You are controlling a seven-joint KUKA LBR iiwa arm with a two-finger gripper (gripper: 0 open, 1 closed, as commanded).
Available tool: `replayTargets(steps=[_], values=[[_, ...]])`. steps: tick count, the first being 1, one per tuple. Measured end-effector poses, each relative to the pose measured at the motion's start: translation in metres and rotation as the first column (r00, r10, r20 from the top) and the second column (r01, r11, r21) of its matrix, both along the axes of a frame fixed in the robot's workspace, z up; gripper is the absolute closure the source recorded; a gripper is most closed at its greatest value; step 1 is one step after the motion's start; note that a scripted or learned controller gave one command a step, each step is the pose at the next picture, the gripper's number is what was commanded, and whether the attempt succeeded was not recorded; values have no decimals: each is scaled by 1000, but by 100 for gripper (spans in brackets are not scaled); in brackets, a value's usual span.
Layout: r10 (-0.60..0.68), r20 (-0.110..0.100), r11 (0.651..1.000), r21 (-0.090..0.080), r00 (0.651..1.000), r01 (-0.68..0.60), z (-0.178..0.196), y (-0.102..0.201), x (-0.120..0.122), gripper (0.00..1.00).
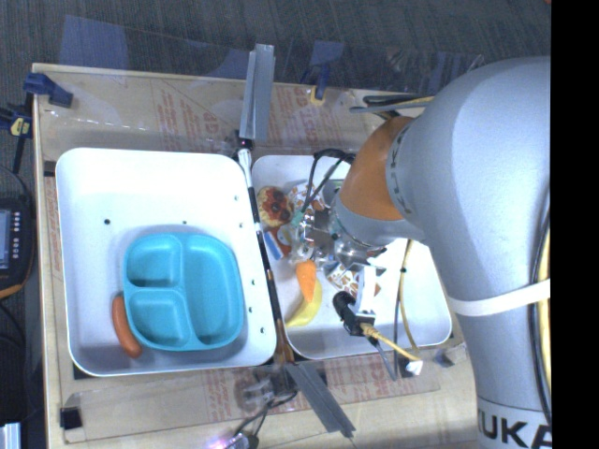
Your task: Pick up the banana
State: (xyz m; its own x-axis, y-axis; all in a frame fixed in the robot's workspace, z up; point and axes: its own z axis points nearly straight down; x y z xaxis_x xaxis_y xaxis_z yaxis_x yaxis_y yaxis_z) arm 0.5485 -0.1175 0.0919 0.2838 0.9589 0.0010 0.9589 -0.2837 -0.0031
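The yellow banana lies in the right bin, near its left wall and towards the front. An orange carrot rests against the banana's upper end and covers part of it. My gripper hangs low over the bin, just above and to the right of the carrot and banana, with the grey arm and its orange band behind it. The wrist and cables hide the gripper's tip. I see nothing held in it.
A few small food items lie at the back left of the right bin. The left bin holds a blue divided plate and a brown sausage beside it. A metal divider runs between the bins.
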Motion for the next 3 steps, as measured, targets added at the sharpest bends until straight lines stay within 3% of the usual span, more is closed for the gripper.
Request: replayTargets(steps=[3], values=[[21, -13, 1000, 7, 1000, -21, 26, 2, -2, 100]])
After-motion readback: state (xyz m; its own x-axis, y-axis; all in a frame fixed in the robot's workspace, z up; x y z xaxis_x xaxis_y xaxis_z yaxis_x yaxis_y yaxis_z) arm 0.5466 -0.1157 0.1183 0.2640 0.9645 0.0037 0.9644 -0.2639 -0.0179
